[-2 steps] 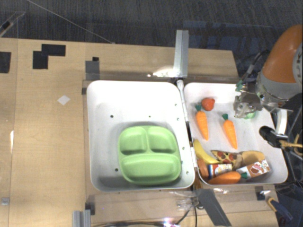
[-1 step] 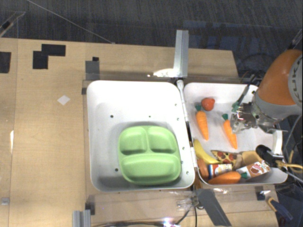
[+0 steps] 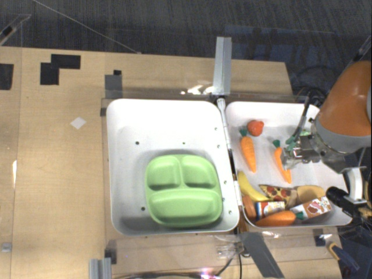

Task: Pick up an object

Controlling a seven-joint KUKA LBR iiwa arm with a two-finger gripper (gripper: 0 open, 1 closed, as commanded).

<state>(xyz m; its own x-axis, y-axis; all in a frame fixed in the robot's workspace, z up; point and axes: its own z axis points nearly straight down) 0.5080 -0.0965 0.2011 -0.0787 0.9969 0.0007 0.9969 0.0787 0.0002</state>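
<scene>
Tray [image 3: 183,188] sits alone in the left bin [image 3: 125,132], out of the way; food crowds the right bin [image 3: 273,114], one carrot [image 3: 249,153] lying apart, reachable. Gripper [image 3: 292,154] hangs over a second carrot [image 3: 282,166]; its opening cannot be told

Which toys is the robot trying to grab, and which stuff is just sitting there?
For the job (all in the right bin):
- gripper
- small carrot, right by the gripper
- big carrot
- strawberry
- banana
- pizza slice
- bottle

Just lying about:
- green divided plate in the left bin
</scene>
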